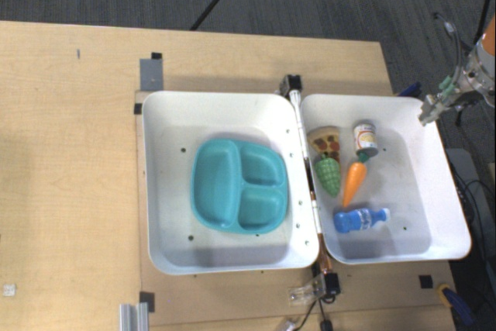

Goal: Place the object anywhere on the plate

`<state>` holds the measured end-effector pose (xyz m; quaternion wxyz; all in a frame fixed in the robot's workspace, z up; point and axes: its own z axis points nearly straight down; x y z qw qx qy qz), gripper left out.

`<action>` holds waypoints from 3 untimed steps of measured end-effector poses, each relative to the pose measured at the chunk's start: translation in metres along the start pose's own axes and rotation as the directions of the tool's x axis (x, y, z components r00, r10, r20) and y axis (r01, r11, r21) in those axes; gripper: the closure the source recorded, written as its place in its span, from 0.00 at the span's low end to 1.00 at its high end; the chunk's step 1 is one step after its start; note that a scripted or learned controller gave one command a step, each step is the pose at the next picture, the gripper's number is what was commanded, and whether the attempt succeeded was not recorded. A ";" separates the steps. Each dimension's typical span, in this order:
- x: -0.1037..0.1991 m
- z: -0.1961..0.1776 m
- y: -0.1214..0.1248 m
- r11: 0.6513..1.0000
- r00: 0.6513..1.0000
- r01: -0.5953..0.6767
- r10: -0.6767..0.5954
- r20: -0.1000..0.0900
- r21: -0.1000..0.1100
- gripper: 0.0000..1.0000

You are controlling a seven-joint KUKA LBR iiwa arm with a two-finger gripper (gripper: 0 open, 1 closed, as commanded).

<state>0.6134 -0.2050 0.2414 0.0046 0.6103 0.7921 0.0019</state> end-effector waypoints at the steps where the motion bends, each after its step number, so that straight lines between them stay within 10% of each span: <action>1: 0.023 0.087 -0.088 0.999 0.999 0.048 -0.048 -0.002 0.003 1.00; 3: 0.028 0.136 -0.109 0.993 0.994 0.112 -0.112 0.013 -0.018 1.00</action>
